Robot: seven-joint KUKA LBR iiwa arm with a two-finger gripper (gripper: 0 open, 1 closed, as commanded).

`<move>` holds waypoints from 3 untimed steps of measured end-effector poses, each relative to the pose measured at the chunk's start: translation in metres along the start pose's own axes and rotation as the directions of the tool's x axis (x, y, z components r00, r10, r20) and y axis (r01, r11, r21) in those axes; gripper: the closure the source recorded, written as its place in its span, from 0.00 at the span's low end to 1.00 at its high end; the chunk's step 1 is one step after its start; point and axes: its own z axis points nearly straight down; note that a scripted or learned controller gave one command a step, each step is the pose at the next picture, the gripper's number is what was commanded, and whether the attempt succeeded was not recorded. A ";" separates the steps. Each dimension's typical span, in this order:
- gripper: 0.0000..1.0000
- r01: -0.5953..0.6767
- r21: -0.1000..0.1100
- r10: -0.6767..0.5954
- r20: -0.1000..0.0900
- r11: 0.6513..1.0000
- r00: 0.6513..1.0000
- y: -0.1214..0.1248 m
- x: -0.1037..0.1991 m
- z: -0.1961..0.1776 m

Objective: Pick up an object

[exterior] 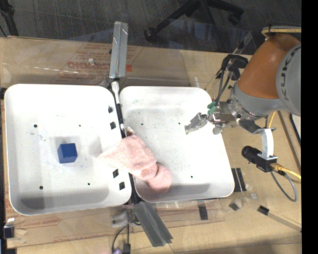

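While the gripper hovers over the right bin, up and right of the pink cloth (draped across the divider), its jaws' state is unclear—likely positioning.

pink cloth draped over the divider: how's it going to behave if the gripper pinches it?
The pink cloth lies crumpled and sags across the divider between both bins, so it's probably floppy and would hang and stretch rather than lift as one piece. It looks soft and light. One end sits in the left bin, so it may drag over the divider when pulled up.
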 end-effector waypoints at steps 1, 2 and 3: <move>0.00 -0.019 0.002 0.019 0.000 1.000 1.000 0.043 0.009 0.127; 1.00 -0.016 0.004 0.016 0.000 1.000 1.000 0.043 0.009 0.117; 1.00 0.208 -0.005 -0.208 0.003 0.978 0.978 0.059 0.000 0.139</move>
